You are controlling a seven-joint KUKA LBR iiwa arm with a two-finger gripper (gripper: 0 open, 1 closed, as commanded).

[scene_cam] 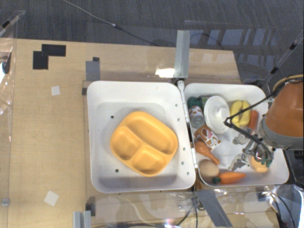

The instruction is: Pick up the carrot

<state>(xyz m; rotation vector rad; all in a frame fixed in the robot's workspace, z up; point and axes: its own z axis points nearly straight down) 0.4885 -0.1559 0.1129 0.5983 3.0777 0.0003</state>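
Note:
The carrot (232, 177), orange with a dark green stub at its left end, lies flat along the front wall of the right bin (280, 175). My gripper (249, 157) hangs low over the bin's right half, just above and to the right of the carrot. It is beneath the arm's orange band (287, 115). A small yellow-orange item (260, 166) sits right under the gripper.
The right bin also holds a white bowl (217, 112), a yellow fruit (240, 113), a can (195, 114), a printed packet (209, 137), an orange wedge (206, 151) and a beige ball (208, 167). A yellow divided plate (144, 142) lies in the left bin (102, 103).

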